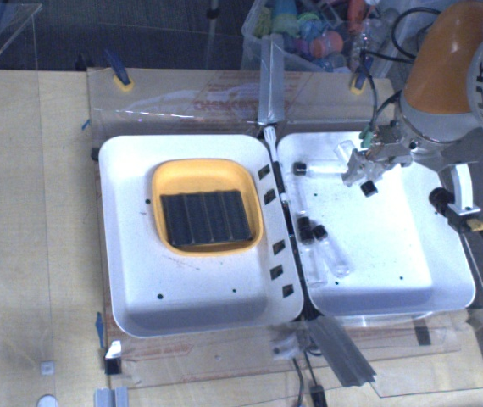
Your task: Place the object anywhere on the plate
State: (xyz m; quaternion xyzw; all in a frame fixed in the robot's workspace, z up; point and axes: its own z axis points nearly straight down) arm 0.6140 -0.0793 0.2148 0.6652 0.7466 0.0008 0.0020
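Two bins are seen; the hand [367, 175] hovers over clear objects [326, 240], its grip state untellable. Grasping is judged pending, the yellow plate [163, 176] lying far left.

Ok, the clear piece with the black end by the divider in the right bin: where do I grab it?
Take the clear piece at mid-body, coming straight down and closing across its narrow width. It lies flat and slanted on the floor of the right bin. Its black end sits close to the divider, so room there is probably tight.
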